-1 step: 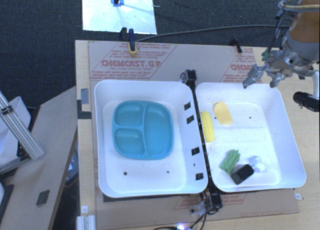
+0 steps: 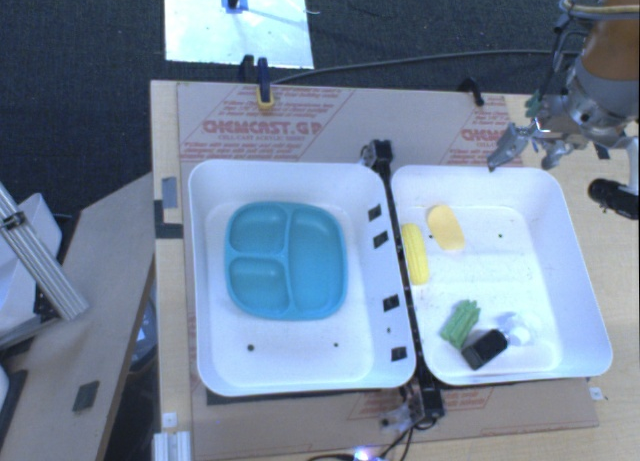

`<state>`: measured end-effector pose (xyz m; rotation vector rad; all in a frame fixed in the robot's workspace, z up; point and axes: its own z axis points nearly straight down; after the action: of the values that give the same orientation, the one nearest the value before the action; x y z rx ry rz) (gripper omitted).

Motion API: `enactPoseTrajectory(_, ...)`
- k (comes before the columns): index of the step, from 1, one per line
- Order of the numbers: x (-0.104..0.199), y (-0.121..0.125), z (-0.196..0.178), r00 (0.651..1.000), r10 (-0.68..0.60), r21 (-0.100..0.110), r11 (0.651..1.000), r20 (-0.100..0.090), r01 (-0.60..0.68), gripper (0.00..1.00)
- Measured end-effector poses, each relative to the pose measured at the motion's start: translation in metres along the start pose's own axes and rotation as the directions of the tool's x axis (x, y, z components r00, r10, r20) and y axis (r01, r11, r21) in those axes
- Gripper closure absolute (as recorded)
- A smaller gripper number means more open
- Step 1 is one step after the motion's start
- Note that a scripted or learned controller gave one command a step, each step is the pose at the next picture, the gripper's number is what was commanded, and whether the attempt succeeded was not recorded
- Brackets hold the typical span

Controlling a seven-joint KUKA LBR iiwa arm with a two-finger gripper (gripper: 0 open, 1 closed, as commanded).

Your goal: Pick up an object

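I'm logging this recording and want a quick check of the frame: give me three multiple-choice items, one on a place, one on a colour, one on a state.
1. Where does the divided plate lie?
A. left bin
B. right bin
C. on the bench

2. What colour is the corn cob against the right bin's left wall?
A. red
B. yellow
C. blue

3. What is the gripper's state?
A. shut on the green object
B. shut on the black object
C. open, holding nothing

Answers: 1 A, the plate sits in the left bin. 2 B, it is plainly yellow. 3 C, spread fingers hover above the right bin's far rim.
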<state>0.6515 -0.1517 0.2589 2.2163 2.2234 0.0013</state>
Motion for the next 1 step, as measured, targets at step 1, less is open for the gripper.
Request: enactPoseTrajectory(1,0.0096,-0.0043,0.0505,1.000,-0.002,0.004,1.000,-0.001,0.002,0.00)
